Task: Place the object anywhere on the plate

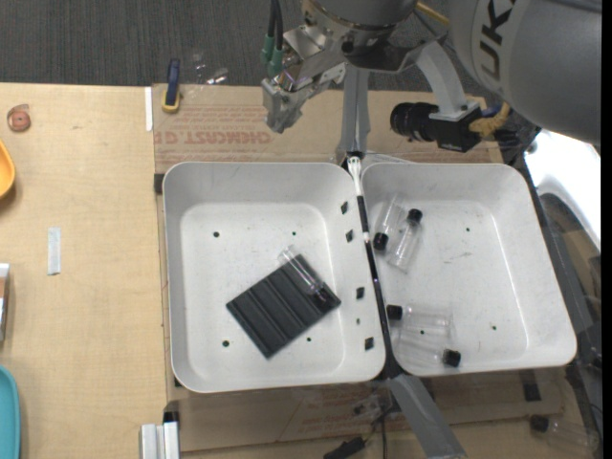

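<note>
A pale wooden counter (86,285) is spreading across the left, meeting dark grey carpet (124,22) running along the top. Brown printed cardboard (225,132) is lying flat beneath two white bins (177,256). Bright light is glaring at the right edge.

Robotics laboratory bench: industrial grey arm (535,27) mounted above two shallow white bins (177,256) set side by side on flattened printed cardboard (220,132), with small clear black-capped vials (406,237), a black camera unit (435,122) and a pale wooden tabletop (76,208).
</note>
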You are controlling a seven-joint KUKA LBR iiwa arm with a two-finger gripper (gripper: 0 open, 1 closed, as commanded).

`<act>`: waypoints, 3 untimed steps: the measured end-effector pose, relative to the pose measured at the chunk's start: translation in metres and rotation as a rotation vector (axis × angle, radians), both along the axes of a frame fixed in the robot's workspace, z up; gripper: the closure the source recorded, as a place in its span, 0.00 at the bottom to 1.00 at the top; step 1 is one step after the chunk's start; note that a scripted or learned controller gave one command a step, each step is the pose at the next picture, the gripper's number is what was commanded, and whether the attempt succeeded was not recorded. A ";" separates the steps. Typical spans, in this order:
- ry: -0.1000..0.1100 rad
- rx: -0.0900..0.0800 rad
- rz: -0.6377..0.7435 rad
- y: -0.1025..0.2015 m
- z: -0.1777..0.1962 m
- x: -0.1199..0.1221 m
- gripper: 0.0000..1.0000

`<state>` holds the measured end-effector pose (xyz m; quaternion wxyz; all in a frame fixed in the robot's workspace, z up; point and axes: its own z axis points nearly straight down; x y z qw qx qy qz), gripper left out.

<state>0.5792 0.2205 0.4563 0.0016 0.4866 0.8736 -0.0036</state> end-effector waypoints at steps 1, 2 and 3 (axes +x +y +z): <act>0.001 -0.003 0.000 0.000 0.008 0.001 1.00; 0.001 -0.006 0.000 0.001 0.015 0.002 1.00; 0.003 -0.009 0.001 0.001 0.022 0.003 1.00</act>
